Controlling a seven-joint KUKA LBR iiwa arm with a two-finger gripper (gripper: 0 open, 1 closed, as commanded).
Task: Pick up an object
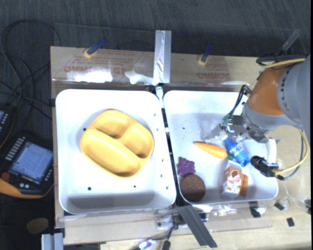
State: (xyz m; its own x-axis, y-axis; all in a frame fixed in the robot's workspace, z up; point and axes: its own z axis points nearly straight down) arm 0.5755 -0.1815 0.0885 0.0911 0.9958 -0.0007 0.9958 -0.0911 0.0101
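Yellow foam lump (117, 142) sits alone in the left bin (68, 191), well away from the arm, so you can ignore it for this try. Moving right, the right bin (198, 105) holds the candidates: purple piece (185, 166) and brown ball (192, 186) just beside each other near the divider, then an orange carrot-shaped item (211, 149) in the middle, an orange-and-white carton (234, 181) near the front wall, and a blue wrapped object (236, 151) between carrot and carton.

Gripper (230, 130) is low over the back-right of that bin, right above the blue object and crinkled clear wrap (217, 134). I can't tell how the jaws stand; the wrist body hides them from this angle, and nothing is visibly between them.

My read: you're at the descend/grasp step, target most likely the blue object. Nothing lifted yet.

Next move calls for a close and a straight vertical lift. Watch for the clear wrap snagging or the carrot getting nudged, since both lie just beside the target.
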